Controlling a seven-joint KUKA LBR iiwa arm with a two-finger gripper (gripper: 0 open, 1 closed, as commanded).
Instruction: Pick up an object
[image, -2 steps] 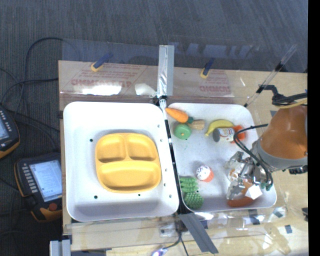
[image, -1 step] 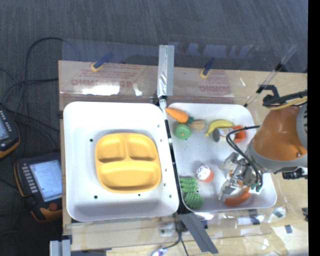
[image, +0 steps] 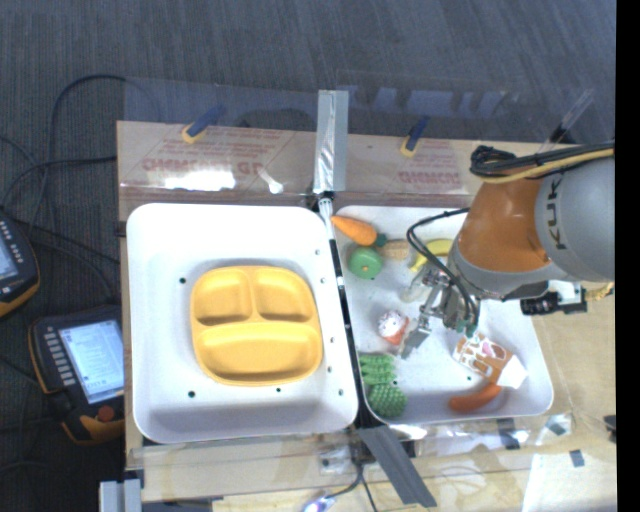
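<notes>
Hovering low in the right shallow white bin (image: 530, 400), your claw (image: 432, 318) was parted and empty, so you needed it centred over the small red-and-white ball (image: 391, 324) before closing.

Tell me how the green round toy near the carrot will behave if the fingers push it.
The green round toy looks smooth and rounded, so it would probably roll rather than slide. It sits close to the carrot and the bin wall, so it may bump into them. It is likely light.
</notes>
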